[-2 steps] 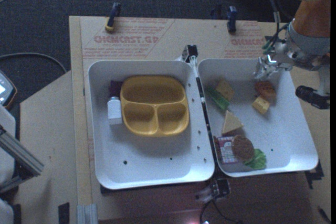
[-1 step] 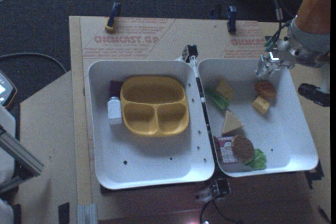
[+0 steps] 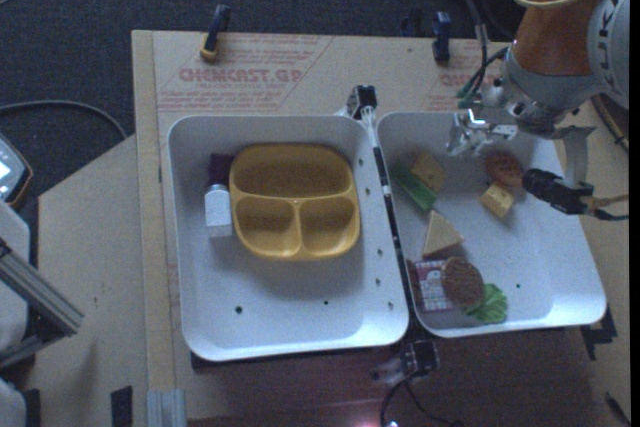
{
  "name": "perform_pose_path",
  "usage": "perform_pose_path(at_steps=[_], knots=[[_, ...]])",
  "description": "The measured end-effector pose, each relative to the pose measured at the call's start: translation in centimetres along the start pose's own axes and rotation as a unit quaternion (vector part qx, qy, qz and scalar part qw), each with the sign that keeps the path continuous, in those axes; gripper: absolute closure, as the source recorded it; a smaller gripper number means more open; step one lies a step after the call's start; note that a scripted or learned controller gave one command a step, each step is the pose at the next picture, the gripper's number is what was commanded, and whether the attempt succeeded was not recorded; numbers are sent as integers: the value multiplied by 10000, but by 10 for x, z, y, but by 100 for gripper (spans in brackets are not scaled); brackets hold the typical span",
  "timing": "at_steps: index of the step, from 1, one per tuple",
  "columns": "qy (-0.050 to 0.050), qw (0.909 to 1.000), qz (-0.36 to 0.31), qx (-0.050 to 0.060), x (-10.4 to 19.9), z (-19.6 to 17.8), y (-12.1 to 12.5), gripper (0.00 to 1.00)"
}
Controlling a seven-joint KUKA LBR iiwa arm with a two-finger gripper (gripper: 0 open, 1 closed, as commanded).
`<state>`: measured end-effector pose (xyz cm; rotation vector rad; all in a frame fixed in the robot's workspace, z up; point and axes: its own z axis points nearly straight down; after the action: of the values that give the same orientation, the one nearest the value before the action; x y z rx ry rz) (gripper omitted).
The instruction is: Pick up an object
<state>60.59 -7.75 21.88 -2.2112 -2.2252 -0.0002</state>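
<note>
The bench carries two white bins side by side. The left bin holds the largest thing, a yellow divided tray, lying flat in the bin's far half. Against the tray's left side stands a small white bottle, with something dark just behind it that I cannot identify.

The right bin holds the small things, which look like toy food. Near its front edge lies a round brown patty, touching a red and white packet on its left and a green leaf piece on its right. Toward the middle is a pale wedge, like cheese. Close to the divider lies a green strip with a yellow block beside it. Further right are a small yellow cube and, behind it, a brown rounded piece.

The gripper hangs over the far edge of the right bin, just beside the brown rounded piece. Whether its jaws are open or closed I cannot tell, and I see nothing between them.

The brown piece seems the nearest candidate. I judge it light and rigid (probably hollow plastic), smooth and a little slippery, not fragile. Its rounded shape may roll out of the grasp, so the hold should be across its narrow middle, low on its sides. The cube beside it, with flat faces, would be the easier one.
</note>
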Motion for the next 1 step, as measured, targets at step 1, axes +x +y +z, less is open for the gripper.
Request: perform_pose_path(at_steps=[1], knots=[[1, 10000, -5, -3, 60, -10, -11, 100]])
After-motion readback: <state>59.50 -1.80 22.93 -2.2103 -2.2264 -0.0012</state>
